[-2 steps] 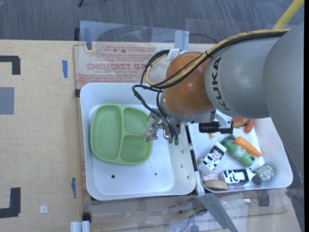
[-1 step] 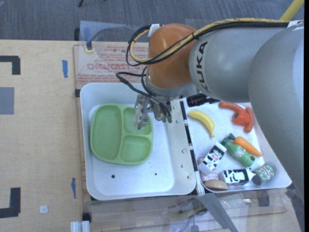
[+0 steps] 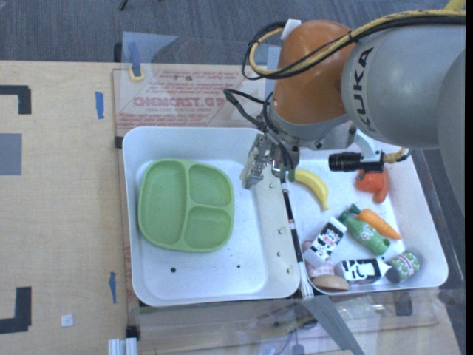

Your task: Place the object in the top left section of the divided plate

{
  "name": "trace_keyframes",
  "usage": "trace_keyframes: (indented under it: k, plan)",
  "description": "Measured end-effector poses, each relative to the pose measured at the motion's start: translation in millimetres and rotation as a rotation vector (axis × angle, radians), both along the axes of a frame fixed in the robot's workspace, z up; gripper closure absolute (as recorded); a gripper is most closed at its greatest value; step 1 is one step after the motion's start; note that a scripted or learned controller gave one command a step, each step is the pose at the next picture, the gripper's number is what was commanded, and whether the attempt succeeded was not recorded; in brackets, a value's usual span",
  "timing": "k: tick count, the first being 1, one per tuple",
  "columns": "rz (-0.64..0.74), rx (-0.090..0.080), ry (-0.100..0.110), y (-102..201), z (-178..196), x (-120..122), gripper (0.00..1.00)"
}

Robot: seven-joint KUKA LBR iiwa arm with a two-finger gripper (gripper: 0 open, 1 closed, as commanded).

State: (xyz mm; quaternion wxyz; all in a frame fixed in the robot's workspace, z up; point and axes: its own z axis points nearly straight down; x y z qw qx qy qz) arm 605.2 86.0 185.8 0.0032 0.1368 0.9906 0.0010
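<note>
We are hovering the gripper [image 3: 260,165] over the left bin's [image 3: 148,287] right edge, just right of the plate [image 3: 186,205]. Its fingers are reading as nearly closed and we are seeing nothing between them. The banana [image 3: 313,186] is lying nearest in the right bin [image 3: 432,220], beside the divider. We are risking a release with no object, or a drop short of the plate's far-left section
</note>
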Motion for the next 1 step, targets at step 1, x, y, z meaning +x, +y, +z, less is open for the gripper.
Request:
trace_keyframes:
  k: [1]
  plan:
    - [0.577, -0.004, -0.026, 15.6, -88.1, -13.5, 1.00]
